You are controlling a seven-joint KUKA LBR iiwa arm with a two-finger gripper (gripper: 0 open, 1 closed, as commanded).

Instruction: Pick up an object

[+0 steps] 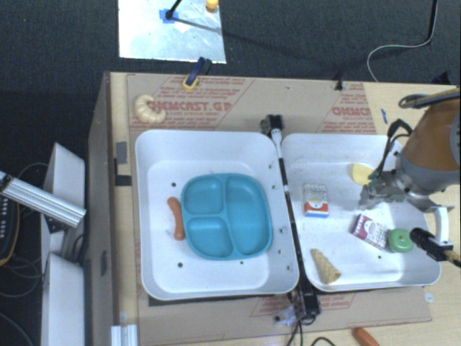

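Two shallow white bins sit side by side on the cardboard-topped bench (216,107), and nothing in either one has been lifted yet. The left bin (155,157) holds a blue plastic tray with four compartments (225,215) and, just left of it and seemingly touching its rim, an orange sausage-shaped toy (176,218) lying on the bin floor.

The right bin (317,150) carries the likelier candidates for a pick. Near its left side lies a small white and red carton (315,200). Nearer the front edge rests a tan cone-shaped piece (325,265). Further right, a pale yellow rounded object (361,171) lies toward the far side, with a purple and white packet (369,231) nearer the front, and a green round cap-like thing (399,240) just beside the packet on its right.

The gripper (377,190) has its tip low over the right bin, between the yellow object and the purple packet, close to both. Whether it is spread or clenched cannot be told from this angle, and no object can be seen between its tips. All the objects look to be resting on the bin floor.

My judgement: the task is at the reaching stage. The approach seems largely made; the grasp and the lift are both left to do, and the packet or the yellow object looks the probable target.
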